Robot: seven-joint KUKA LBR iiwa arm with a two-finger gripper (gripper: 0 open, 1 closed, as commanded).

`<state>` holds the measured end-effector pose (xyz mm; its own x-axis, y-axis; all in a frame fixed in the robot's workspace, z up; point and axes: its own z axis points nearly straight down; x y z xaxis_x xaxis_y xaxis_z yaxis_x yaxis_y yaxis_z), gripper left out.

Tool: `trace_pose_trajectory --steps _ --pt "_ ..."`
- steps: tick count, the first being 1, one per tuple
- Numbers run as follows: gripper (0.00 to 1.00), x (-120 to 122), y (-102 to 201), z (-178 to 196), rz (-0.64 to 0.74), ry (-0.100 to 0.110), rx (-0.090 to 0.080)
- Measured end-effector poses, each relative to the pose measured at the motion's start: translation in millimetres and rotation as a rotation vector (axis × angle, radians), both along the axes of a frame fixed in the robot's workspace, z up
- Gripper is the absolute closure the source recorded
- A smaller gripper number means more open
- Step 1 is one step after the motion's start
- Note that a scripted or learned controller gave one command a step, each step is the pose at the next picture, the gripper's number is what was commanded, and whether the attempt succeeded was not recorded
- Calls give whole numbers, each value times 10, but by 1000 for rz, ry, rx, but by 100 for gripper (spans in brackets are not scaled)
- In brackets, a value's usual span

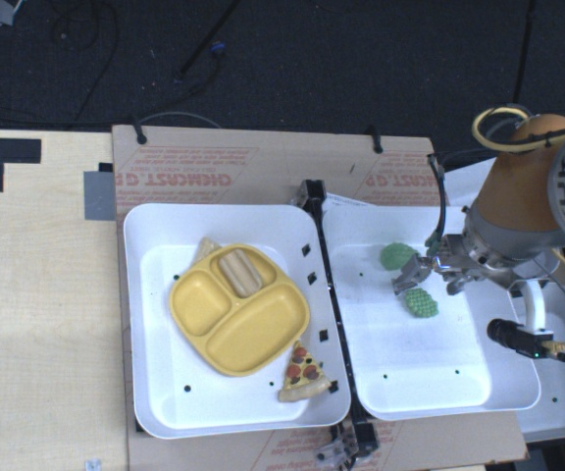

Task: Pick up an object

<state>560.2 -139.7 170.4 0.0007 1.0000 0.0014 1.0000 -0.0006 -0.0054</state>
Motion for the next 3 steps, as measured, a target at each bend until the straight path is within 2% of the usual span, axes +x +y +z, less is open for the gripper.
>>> trace_pose_trajectory --steps 1,2,3 --pt "0 71 -51 -556 0 2 0" --pt "100 70 -62 -430 -4 1 0" --pt "100 21 -116 9 -4 -5 -1"
